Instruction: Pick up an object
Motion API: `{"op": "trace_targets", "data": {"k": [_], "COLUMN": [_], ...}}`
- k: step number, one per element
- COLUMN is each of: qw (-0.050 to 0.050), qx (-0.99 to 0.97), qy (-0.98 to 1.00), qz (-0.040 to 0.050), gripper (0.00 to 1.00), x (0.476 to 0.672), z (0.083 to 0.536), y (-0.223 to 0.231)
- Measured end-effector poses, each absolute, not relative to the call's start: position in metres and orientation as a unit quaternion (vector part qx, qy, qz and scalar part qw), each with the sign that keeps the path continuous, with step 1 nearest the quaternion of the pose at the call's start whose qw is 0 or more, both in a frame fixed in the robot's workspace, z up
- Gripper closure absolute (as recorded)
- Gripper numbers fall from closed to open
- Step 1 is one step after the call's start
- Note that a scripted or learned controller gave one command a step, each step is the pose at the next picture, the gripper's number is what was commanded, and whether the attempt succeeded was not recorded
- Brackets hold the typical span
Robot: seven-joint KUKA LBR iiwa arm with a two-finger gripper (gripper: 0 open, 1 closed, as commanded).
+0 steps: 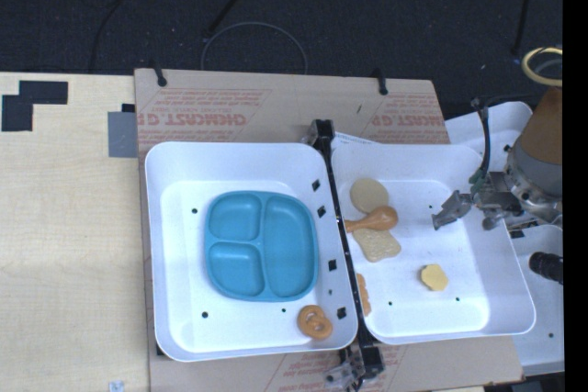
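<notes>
The likeliest failure is a miss: the food pieces in the right bin [496, 312] lie flat and low, so the fingers could close above one or skid it against the wall. The arm [542, 151] reaches in from the right, the gripper [450, 211] low over the bin's right half, nothing between its fingers; whether they are spread cannot be told. The small yellow piece [435, 277] lies nearer, the drumstick [375, 219] left

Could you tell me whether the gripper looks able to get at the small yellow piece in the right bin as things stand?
Probably yes. The small yellow piece lies alone on the right bin floor, apart from the other food items, and the gripper sits just above it in the view with nothing between.
</notes>
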State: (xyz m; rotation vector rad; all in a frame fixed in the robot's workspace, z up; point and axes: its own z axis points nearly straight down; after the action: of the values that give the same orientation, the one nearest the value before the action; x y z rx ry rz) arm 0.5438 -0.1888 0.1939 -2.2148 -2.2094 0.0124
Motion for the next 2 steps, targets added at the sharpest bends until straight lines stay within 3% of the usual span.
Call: {"op": "trace_targets", "data": {"k": [1,2], "qw": [0.002,0.003], "qx": [-0.707,-0.707], "qy": [-0.707,-0.707], "qz": [0.0007,0.0015], "gripper": [0.0,0.0], "x": [0.547,0.546], "z": [0.2,0.157], "y": [-0.189,-0.192]}}
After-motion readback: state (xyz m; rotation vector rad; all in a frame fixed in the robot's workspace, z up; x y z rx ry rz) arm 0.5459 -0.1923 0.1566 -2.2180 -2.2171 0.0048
